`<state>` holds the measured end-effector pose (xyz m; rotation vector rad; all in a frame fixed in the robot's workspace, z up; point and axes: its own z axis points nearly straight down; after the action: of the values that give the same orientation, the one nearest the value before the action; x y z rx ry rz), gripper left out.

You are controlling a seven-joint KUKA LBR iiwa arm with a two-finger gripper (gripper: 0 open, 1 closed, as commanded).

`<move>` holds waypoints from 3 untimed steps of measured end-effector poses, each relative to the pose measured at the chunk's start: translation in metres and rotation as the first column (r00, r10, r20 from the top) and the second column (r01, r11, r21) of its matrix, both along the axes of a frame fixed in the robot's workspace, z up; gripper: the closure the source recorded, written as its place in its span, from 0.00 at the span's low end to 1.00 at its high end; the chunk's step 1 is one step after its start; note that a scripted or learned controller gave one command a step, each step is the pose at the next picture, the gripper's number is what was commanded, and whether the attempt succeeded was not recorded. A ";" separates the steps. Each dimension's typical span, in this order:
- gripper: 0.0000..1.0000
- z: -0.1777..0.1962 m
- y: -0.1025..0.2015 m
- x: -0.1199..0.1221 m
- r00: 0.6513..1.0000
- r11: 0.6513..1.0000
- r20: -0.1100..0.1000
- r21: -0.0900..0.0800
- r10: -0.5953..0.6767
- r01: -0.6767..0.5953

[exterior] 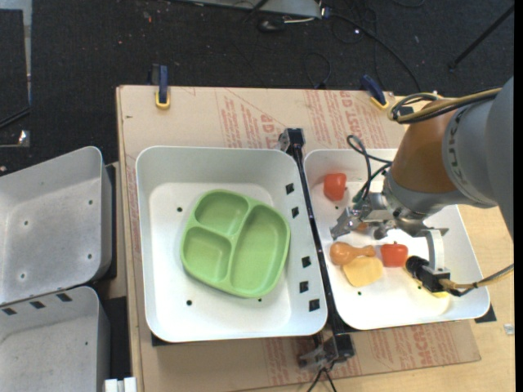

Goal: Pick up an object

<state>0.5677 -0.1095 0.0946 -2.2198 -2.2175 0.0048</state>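
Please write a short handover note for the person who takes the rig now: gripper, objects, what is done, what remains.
Gripper: low over the right white bin; whether it is open or shut is unclear.
Objects: red round piece, orange pear-shaped piece, pale yellow piece and small red block lie in that bin. Green divided plastic plate lies in the left white bin.
Done: nothing visibly lifted.
Left: grasp and lift one.

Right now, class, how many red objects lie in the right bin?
2: one red piece near the bin's upper left, another beside the orange items, lower down. The arm may hide more.
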 end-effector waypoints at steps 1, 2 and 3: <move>1.00 0.014 -0.001 0.002 1.000 1.000 0.006 -0.001 -0.002 0.002; 1.00 0.058 0.001 0.009 1.000 1.000 0.010 -0.002 0.003 -0.003; 1.00 0.115 0.011 0.008 1.000 1.000 0.011 -0.001 0.005 -0.005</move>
<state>0.5752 -0.0984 0.2095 -2.2210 -2.2290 -0.0061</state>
